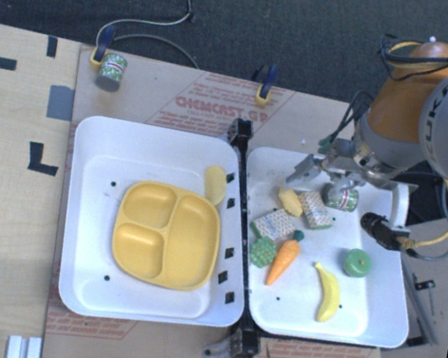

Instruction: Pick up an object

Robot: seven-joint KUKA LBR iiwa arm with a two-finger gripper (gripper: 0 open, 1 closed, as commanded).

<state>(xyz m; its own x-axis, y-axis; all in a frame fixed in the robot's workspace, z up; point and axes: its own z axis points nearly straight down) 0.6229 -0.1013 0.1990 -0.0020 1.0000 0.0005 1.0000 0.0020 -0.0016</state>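
My gripper (321, 179) hangs over the back of the right bin (378, 330), its fingers spread open with nothing between them. Its left finger (302, 170) points down toward a small pale yellow lump (290, 200). A small can (343, 197) lies just beside the right finger. Below them are two checkered packets (315, 210) (274, 224), a green leafy piece (262, 252), an orange carrot (282, 261), a banana (326, 293) and a green round object (357, 262).
The left bin (74, 276) holds a yellow divided plate (167, 235) and a pale yellow piece (215, 184) by the divider. Another can (110, 70) stands on the cardboard behind the bins. The arm's black bracket (382, 230) overhangs the right bin's right side.
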